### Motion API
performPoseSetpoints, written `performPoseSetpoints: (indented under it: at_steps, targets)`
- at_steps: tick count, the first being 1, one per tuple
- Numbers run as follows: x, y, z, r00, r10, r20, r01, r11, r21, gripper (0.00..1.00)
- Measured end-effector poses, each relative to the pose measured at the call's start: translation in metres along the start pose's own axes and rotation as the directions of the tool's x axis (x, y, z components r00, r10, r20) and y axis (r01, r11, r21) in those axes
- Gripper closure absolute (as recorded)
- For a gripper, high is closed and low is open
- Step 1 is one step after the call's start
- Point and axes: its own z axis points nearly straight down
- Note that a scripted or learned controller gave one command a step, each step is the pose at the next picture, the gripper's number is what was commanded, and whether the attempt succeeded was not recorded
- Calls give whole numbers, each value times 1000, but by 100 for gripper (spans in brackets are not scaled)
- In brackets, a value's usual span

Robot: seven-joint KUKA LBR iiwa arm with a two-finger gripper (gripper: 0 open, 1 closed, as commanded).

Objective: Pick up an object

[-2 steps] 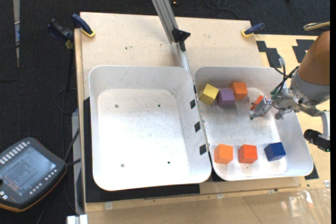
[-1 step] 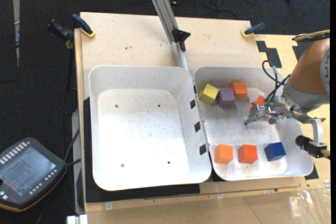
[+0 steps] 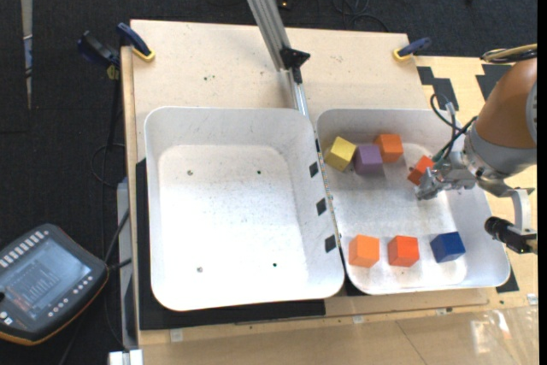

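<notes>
**Gripper down at a red-orange block in the right bin**

From my station I see the gripper low over the right bin, reaching in from 3 o'clock under the grey arm with its orange band. Its tips sit right against a small red-orange block, which lies on the 3 o'clock side of the bin. I cannot tell whether the fingers are spread or closed, nor whether the block is between them. The block sits turned, corners roughly toward 12 and 6 o'clock; it looks about cubic, so I read no clear long axis.

At 9 o'clock from the gripper, near but apart, three blocks form a tight row: an orange cube, a purple cube touching it, and a yellow cube tilted beside that. Toward 6 o'clock, along the bin's near edge, stand another orange cube, a red-orange cube and a blue cube, each slightly apart.

The left bin lies beside, its rim touching the right one. A metal pole slants in from 12 o'clock to where the bins meet.
</notes>
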Motion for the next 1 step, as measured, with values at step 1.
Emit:
performPoseSetpoints:
  at_steps: [1]
  targets:
    - [-5,9,-59,1000,-2,2,2,1000,-5,100]
